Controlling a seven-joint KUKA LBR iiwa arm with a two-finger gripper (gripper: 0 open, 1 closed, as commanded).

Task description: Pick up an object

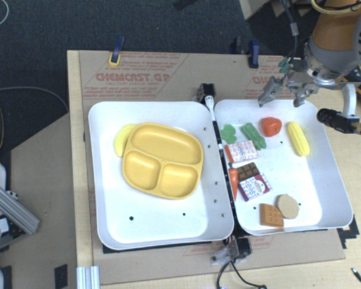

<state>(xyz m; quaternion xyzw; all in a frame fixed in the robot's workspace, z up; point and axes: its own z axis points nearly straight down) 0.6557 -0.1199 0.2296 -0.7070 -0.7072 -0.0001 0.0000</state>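
Hand point(284, 94) open above right bin's far edge, tomato point(271, 126) just below, untouched

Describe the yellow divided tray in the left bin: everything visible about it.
The yellow divided tray looks like smooth moulded plastic with rounded corners. It has three compartments: one long one along its far side and two smaller ones along its near side, with nothing in them. It lies flat and right side up on the floor of the left bin, turned slightly askew to the bin's walls. A yellow, banana-like piece pokes out from under its far left corner. The claw is well away, above the right bin.
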